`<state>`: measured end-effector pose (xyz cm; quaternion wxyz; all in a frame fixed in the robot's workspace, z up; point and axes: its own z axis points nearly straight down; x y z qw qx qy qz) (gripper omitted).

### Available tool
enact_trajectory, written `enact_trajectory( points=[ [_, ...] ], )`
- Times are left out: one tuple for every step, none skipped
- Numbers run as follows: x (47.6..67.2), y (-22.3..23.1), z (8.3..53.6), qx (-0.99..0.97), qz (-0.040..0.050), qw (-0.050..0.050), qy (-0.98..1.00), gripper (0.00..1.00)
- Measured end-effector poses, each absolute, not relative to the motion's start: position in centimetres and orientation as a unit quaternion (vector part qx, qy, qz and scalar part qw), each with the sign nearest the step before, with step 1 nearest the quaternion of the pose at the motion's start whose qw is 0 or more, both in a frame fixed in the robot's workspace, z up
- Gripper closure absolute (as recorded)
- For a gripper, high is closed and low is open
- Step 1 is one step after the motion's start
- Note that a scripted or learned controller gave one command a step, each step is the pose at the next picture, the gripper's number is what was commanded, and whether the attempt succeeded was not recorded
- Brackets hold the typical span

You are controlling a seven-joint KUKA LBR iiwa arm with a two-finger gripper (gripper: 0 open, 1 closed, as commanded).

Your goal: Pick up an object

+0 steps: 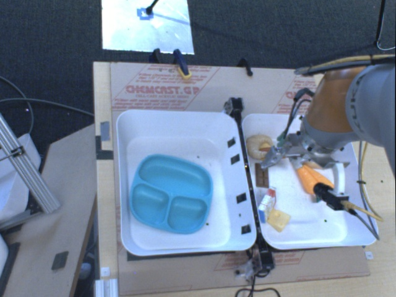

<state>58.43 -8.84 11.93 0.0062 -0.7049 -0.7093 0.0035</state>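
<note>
The claw (272, 158) hangs low over the right bin (337, 231), at its upper left part, just beside a pale round bun-like toy (257, 144). That toy looks light and probably soft or smooth-skinned, so a pinch across its widest middle seems safest. An orange carrot-like piece (312, 179) lies nearby, and a yellow wedge (278, 219) lies nearer the bin's front. The left bin (185, 124) holds a blue divided tray (170, 192).
</note>
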Motion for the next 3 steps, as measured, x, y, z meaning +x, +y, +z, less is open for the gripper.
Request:
enact_trajectory(
  points=[
    [64.2,-11.2,8.3,-0.705,-0.0009,-0.002,-0.709,0.0],
    [67.0,-12.1,8.6,-0.704,-0.0015,-0.002,-0.71,0.0],
    [65.2,-11.1,8.5,-0.706,-0.0001,0.0,-0.708,0.0]
  ],
)
